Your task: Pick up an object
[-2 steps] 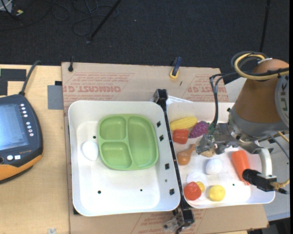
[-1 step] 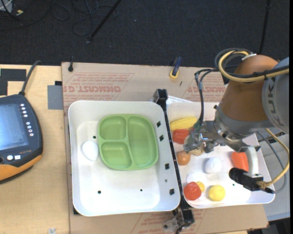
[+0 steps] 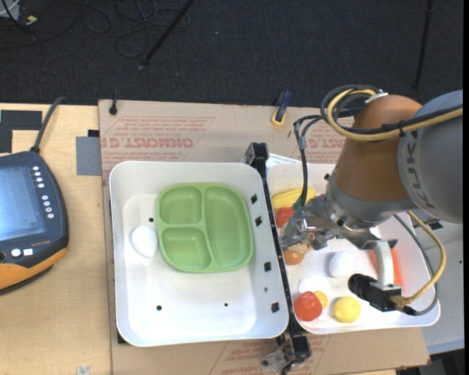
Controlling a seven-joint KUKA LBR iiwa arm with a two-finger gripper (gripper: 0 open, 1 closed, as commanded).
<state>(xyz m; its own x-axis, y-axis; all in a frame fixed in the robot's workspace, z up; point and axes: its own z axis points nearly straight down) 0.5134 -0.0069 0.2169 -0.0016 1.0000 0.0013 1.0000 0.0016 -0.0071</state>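
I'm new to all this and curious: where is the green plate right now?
The green plate lies in the left bin of the camera view, near its middle, with a white egg touching or almost touching its left edge.

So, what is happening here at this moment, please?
The grey arm is reaching down into the right bin, which holds small things such as a red ball, a yellow ball and a white piece. The left bin holds a green divided tray and a white egg. Nothing looks lifted yet.
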